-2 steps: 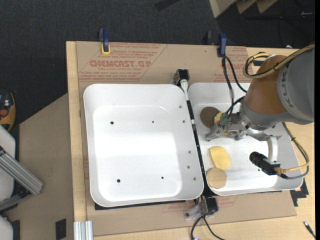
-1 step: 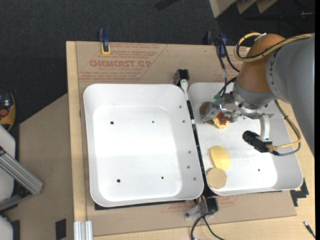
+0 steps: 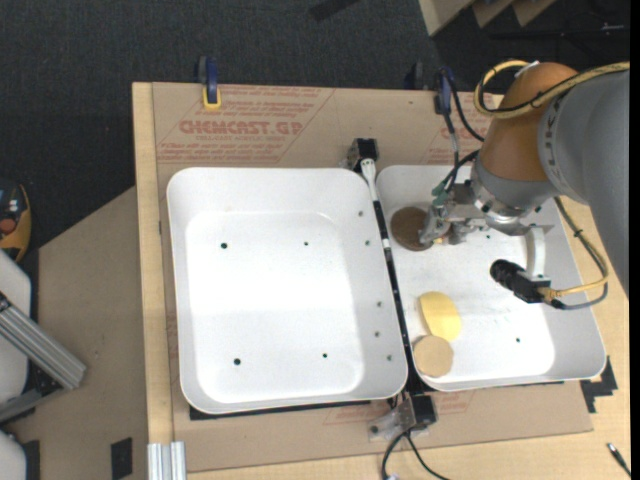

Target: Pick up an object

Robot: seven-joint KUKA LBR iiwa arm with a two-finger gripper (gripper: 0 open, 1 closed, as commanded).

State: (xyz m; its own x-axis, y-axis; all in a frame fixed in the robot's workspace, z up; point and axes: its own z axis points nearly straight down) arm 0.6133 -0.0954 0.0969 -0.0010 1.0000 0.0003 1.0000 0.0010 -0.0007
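Since the gripper (image 3: 437, 226) hangs low over the right bin (image 3: 560, 363), right at the edge of the brown disc (image 3: 405, 227), the step in hand looks like closing on that disc, and doing it well means centring over the disc before squeezing. It lies near the bin's left wall, so a finger risks catching the rim. Whether the gripper is spread or pressed together I cannot tell; the wrist hides it, and nothing visibly sits between its tips. The disc is small, round, flat and dark brown, probably hard to pinch from above. Nearer the front of the same bin lie a pale yellow oval piece (image 3: 439, 315) and a tan disc (image 3: 433, 356), touching each other.
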